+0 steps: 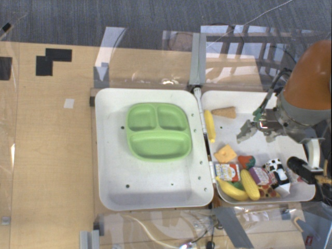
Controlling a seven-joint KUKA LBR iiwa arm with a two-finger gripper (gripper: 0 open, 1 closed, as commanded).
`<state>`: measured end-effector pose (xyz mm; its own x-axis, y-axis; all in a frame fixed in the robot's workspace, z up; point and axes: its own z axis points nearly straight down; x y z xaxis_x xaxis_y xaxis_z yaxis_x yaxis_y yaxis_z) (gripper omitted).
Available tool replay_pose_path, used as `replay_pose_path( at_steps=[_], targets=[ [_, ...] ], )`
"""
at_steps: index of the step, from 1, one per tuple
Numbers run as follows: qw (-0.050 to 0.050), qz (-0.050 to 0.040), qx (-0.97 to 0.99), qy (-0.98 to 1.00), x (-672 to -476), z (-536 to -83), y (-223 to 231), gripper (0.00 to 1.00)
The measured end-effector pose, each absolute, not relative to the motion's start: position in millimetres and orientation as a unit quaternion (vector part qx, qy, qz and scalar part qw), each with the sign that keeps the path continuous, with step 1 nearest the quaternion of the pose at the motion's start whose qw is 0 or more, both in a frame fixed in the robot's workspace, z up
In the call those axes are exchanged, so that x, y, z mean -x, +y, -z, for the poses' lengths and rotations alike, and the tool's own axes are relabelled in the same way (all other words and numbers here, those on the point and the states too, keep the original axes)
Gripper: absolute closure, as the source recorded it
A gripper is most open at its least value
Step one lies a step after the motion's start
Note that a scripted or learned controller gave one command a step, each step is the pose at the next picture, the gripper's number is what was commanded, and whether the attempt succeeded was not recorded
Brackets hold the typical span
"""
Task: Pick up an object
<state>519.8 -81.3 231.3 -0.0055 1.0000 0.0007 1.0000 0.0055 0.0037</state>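
Wooden bench with two white bins: at right of frame, the gripper hangs open and empty above toy food, where the yellow corn beside the divider, likely light, stiff and slippery, suits a mid-length grasp.
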Motion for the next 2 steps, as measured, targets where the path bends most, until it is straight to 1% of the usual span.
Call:
replay_pose_path(
  at_steps=[1, 2],
  targets=[
    [0.002, -0.0014, -0.663, 0.748, -510.9, -114.6, -120.1, 0.00],
    [0.005, -0.0044, -0.678, 0.735, -545.7, -90.7, -123.2, 0.00]
  ],
)
